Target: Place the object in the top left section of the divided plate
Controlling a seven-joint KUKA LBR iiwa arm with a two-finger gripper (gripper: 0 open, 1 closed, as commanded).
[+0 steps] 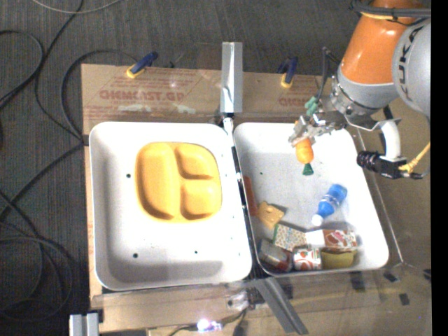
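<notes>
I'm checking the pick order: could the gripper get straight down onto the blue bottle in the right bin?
Probably yes. The blue bottle lies apart from the packets piled along the near wall, with bare bin floor around it. The gripper already has a small orange object under it.

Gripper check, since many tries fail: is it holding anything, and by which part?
The gripper holds a small orange carrot-like toy by its upper end; the green tip hangs below, above the right bin.

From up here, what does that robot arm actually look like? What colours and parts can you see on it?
The arm is bulky and rounded, with a glossy orange band above pale grey casing that carries dark lettering. Below it sits a metallic wrist with thin cables, ending in a small silver gripper of bare metal parts. A white cylindrical fitting with a black end juts out beside the wrist.
</notes>
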